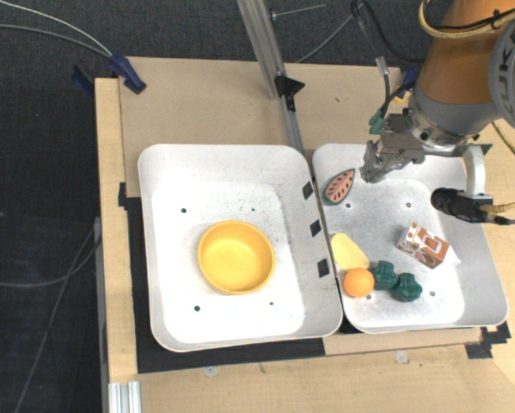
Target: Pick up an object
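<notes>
My gripper hangs over the back of the right bin, just right of a pink leaf-shaped toy that leans on the bin's left wall. Nothing shows between its fingers. Further forward in that bin lie a pale yellow wedge, an orange ball, a dark green toy and a small brown-and-white block. A yellow bowl sits in the left bin.
A grey metal pole slants down from the top to the gap between the bins. A black cable fitting juts from the arm over the right bin's right side. Wooden bench surrounds both bins.
</notes>
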`<state>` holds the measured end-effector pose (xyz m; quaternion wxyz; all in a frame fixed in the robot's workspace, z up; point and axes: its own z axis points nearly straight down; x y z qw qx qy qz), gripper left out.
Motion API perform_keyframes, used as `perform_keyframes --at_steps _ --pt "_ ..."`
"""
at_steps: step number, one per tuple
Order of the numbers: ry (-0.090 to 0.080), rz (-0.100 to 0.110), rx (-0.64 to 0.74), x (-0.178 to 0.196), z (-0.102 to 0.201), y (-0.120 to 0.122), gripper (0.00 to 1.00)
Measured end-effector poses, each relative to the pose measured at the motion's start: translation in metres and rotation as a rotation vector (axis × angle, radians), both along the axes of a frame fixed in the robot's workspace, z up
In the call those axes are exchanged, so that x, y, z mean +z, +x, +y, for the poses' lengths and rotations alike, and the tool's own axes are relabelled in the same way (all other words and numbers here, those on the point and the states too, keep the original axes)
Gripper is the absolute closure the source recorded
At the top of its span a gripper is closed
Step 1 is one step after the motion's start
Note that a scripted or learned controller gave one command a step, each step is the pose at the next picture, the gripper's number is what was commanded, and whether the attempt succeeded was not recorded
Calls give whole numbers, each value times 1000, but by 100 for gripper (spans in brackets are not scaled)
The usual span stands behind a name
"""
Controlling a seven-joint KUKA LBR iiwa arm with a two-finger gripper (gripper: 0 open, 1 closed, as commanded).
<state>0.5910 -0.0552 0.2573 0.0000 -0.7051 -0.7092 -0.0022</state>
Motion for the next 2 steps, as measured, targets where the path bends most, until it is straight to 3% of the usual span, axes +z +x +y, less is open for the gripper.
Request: perform_keyframes --at_steps 1,2 --pt "-1 0 0 -7 56 12 100" --pt "1 15 0 -21 113 5 100"
